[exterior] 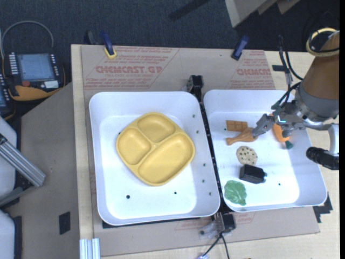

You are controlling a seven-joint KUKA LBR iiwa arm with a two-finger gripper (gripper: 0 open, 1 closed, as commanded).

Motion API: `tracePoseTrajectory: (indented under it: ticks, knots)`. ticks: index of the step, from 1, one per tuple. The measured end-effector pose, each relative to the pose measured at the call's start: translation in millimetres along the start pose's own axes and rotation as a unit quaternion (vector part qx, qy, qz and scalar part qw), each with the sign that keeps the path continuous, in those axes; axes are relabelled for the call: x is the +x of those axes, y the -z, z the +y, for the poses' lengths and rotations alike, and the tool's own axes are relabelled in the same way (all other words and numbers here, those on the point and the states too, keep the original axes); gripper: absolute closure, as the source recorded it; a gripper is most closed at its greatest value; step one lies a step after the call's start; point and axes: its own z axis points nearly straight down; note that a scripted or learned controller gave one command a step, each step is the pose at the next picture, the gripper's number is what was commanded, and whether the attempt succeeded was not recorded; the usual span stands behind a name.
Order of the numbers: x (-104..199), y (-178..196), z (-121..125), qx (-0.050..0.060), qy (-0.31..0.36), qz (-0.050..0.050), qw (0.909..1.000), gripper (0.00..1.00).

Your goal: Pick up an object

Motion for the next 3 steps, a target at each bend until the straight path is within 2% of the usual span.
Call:
tracePoseTrajectory:
  ticks: [2, 3]
  knots:
    - [3, -95, 4, 0.000, 0.000, 0.000, 1.0000, 0.00]
    - [2, -81, 5, -0.003, 0.000, -0.001, 1.0000, 1.00]
